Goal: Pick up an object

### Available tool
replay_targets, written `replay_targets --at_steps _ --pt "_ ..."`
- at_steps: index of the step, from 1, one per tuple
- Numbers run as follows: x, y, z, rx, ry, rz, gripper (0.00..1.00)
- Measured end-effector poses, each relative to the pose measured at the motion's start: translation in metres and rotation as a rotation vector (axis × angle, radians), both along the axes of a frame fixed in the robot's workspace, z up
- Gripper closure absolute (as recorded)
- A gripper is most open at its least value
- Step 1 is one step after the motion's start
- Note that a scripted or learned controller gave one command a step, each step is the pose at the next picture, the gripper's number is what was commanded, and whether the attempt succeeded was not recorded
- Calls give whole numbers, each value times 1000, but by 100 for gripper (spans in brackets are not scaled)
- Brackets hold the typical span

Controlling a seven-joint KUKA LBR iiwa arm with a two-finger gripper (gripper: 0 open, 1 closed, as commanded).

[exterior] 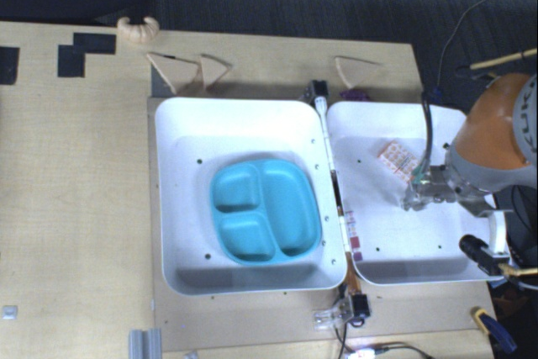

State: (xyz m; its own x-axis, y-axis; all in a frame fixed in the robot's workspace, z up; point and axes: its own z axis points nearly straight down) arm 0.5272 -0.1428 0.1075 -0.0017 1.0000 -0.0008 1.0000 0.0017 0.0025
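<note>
Seen from above the bench, the grey arm [496, 139] with its orange band reached in from the right over the right-hand white bin [370, 252]. Its gripper [416, 196] hung low inside that bin, near the middle, with the wrist and cable crowding the tips so that how the claw stood could not be told. A small patterned packet [397, 156], pink and white, lay flat on the bin floor just up and to the left of the claw, close beside it but not between the tips. In the left-hand white bin [181, 181] a blue divided tray [265, 210] with three compartments rested on the floor, well apart from the claw.
</note>
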Motion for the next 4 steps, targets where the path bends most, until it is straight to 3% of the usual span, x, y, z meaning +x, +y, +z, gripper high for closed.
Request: replay_targets --at_steps 1,2,3,4 --pt "94 52 8 2 -2 4 100" --pt "119 -4 -16 -3 -13 4 100" --pt "143 72 148 1 -6 6 100" --pt "142 120 124 2 0 6 100"
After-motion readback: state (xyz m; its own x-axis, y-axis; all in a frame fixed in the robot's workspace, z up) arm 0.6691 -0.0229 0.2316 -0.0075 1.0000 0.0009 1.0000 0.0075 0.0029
